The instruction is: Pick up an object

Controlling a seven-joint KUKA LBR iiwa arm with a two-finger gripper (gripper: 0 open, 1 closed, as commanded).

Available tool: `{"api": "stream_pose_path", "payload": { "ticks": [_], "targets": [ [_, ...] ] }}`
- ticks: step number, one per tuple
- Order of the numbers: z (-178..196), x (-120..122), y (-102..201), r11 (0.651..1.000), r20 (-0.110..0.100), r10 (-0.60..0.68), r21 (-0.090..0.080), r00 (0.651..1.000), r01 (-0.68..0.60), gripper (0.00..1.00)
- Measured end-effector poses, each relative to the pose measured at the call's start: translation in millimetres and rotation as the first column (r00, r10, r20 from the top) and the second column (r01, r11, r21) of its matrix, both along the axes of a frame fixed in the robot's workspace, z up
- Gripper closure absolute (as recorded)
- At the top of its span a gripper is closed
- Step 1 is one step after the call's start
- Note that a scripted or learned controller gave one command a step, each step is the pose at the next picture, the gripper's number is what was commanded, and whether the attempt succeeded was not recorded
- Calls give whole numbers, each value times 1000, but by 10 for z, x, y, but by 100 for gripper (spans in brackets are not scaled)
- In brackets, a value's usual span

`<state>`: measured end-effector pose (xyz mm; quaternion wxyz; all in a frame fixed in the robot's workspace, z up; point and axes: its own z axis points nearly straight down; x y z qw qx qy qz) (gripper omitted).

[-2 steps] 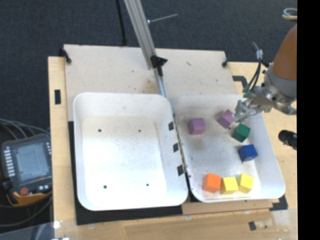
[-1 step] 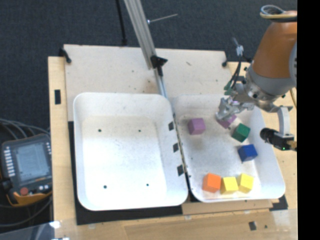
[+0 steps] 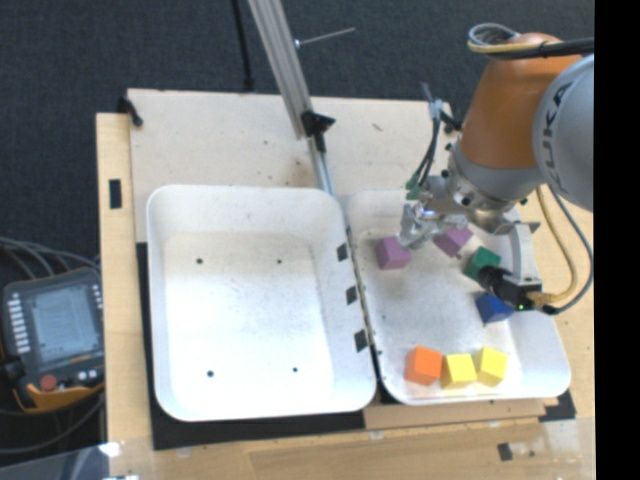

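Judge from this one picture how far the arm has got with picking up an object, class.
Done: the arm has reached into the right bin, and its pincer is low beside the purple block. In hand: nothing is visibly held; the view cannot settle the pincer's state. Left: grasp and lift. The orange block and two yellow blocks sit untouched along the near edge.

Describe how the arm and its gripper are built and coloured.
The arm is bulky, with a grey rounded shell bearing dark lettering and a broad orange band above the wrist. Below sits a grey metal gripper. Thin dark and green cables run down its side, a yellowish cable loops on the right, and a small green light glows nearby.
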<state>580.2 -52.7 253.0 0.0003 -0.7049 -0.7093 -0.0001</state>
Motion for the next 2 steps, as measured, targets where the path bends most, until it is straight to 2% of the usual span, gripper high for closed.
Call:
{"api": "stream_pose_path", "payload": {
  "ticks": [2],
  "targets": [
    [29, -120, 1116, 1000, 1, 2, 1, 1000, -2, 100]
  ]
}}
